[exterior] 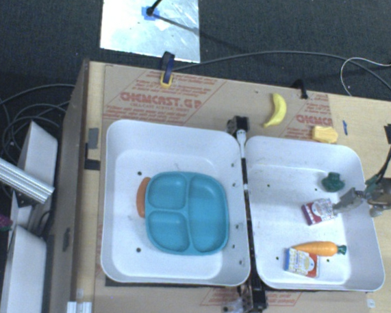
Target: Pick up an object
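Note:
The right bin (360, 165) holds a small red and white packet (317, 212), a dark green piece (332, 181), an orange carrot (319, 247) and a red and white carton (301, 263). My gripper (344, 200) reaches in from the right edge, low over the bin. Its tip lies just right of the packet and below the green piece. Whether it touches the packet is not clear. Nothing shows lifted off the bin floor.
The left bin (135, 140) carries a blue divided plate (187, 211) with an orange-brown piece (141, 195) tucked at its left edge. A banana (277, 110) and a yellow block (325, 134) lie on the bench behind the right bin. A black divider (242, 184) runs between the bins.

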`<control>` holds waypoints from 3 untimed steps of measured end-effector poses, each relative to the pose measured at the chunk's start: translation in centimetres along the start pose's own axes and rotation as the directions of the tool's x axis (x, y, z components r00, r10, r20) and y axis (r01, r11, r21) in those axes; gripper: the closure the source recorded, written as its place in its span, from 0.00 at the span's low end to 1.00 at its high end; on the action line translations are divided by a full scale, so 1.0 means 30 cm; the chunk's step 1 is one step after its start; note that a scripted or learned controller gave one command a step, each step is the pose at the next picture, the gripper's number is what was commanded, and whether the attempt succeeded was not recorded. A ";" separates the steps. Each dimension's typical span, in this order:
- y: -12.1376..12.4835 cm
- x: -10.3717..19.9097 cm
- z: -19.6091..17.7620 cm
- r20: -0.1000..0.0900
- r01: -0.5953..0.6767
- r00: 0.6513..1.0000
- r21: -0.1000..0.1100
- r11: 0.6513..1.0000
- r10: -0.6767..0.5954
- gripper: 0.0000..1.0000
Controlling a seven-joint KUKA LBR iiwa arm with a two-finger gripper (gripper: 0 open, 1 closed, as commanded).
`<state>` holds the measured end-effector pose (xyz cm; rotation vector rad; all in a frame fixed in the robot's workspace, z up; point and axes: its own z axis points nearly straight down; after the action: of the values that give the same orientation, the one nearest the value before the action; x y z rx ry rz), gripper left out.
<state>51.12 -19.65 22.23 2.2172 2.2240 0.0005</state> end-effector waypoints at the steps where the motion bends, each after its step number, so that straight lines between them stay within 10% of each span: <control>1: 0.217 -0.032 0.262 0.000 0.002 1.000 0.001 1.000 -0.002 0.00; 3: 0.195 0.006 0.458 0.001 -0.001 1.000 -0.002 1.000 0.001 0.00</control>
<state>56.98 -19.44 8.50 2.2166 2.2217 0.0013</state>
